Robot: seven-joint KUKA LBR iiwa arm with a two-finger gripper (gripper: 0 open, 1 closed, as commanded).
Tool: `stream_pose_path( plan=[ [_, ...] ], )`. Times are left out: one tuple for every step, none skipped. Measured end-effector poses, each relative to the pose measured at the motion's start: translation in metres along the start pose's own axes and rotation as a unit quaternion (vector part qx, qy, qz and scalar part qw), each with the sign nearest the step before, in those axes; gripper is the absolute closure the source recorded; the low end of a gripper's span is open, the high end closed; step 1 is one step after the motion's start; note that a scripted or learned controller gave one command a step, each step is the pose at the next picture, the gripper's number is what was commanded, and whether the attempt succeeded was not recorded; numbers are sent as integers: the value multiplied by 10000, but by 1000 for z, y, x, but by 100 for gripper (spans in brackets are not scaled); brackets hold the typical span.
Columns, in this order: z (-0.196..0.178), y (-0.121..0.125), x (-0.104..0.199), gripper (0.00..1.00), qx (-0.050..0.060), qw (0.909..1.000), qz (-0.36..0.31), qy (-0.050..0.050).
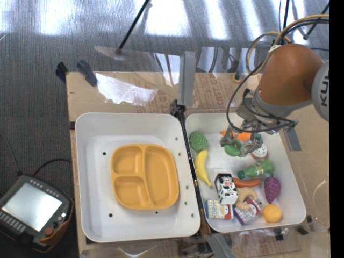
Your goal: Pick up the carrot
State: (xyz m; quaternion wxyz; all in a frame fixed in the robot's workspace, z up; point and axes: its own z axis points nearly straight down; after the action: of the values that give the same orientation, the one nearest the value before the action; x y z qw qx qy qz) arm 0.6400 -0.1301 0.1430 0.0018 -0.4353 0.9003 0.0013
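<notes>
Camera view, yellow divided tray point(145, 176) in left bin point(86, 144), right bin point(293, 176) crowded, banana point(202, 167), milk carton point(226, 188), green bottle point(257, 170), gripper point(240, 142) low at back of right bin, over an orange piece, apparently the carrot point(243, 136), jaw state cannot be told.

White letters "KU" on the grey arm point(325, 93)

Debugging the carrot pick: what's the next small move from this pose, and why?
Probably a short straight lift to test the grasp. The gripper is down in the right bin over an orange piece that looks like the carrot, beside a green toy. Whether it sits between the fingers isn't clear; crowded neighbours make sideways moves risky.
</notes>
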Motion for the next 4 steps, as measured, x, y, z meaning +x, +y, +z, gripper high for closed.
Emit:
stream_pose_path(
  plan=[
    [-52,40,-7,100,2,9883,-1528,-4],
    [-27,62,68,100,-27,9841,-1774,14],
    [37,75,138,100,71,9876,-1566,-26],
    [-62,43,136,100,20,9999,-106,-1]
  ],
)
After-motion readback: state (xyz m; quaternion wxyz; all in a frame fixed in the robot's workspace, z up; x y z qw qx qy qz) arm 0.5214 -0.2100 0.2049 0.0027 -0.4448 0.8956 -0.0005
